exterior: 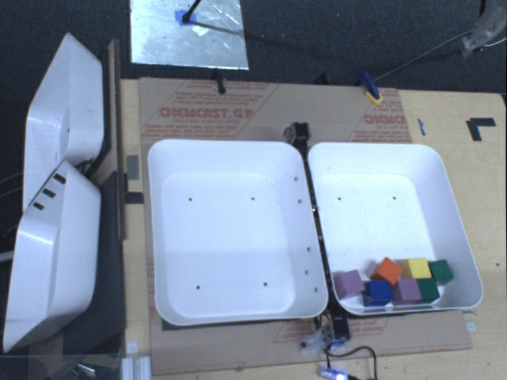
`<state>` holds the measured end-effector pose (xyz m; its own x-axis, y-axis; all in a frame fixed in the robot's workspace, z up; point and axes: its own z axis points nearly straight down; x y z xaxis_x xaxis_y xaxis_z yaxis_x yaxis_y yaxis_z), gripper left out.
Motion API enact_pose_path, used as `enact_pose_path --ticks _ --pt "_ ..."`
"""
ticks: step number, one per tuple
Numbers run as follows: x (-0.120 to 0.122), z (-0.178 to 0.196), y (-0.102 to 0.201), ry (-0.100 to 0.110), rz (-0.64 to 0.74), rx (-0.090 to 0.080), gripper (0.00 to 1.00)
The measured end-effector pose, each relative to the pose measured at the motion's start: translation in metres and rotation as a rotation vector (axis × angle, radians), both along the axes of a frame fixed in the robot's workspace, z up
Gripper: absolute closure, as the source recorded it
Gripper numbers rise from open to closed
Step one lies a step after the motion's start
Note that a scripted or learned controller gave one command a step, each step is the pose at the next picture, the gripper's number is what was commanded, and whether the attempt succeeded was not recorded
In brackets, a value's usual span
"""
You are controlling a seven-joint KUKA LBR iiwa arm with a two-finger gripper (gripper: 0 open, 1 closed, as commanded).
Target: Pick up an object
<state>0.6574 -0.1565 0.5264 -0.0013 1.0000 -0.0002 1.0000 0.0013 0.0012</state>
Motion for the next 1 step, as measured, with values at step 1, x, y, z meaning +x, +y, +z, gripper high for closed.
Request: enact_pose_path --ticks 1 --pt "0.0166 -0.1030 -0.0325 0.009 -0.003 0.001 0.00"
